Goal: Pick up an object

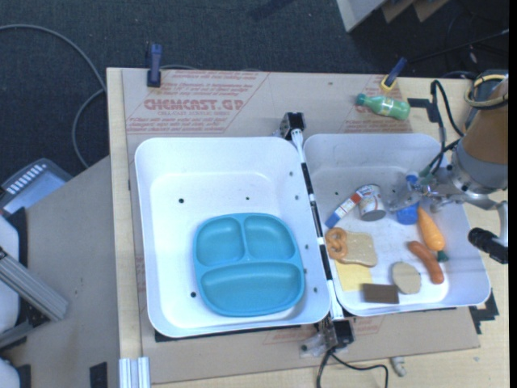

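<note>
The two-finger gripper hangs low at the right white bin, toward its twelve o'clock side; its state cannot be told. Nothing looks lifted: the small metal can lies just beside it at nine o'clock, the orange carrot at five.

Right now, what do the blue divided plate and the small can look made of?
Blue divided plate: likely moulded plastic, with uniform matte colour and soft rounded ridges. Small can: probably metal, with a silvery, shiny end, though it could be a toy replica.
</note>
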Controlling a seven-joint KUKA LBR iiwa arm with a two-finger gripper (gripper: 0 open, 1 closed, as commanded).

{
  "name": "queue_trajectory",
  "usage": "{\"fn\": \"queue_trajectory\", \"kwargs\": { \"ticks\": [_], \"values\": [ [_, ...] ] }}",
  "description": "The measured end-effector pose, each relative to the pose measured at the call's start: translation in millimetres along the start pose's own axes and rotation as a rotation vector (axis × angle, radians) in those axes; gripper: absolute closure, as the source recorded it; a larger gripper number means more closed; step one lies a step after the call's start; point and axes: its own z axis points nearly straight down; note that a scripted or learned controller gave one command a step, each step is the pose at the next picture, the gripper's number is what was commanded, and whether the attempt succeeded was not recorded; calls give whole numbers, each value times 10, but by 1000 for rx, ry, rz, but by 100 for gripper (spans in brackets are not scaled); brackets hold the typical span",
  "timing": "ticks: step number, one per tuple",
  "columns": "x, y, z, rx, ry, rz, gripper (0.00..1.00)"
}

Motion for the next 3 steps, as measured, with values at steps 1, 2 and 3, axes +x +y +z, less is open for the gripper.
{"fn": "queue_trajectory", "kwargs": {
  "ticks": [1, 2, 3],
  "values": [
    [208, -530, 110, 2, -5, 4, 0],
    [189, -936, 108, 2, -4, 4, 0],
    [198, -997, 106, 2, -4, 4, 0]
  ]
}}
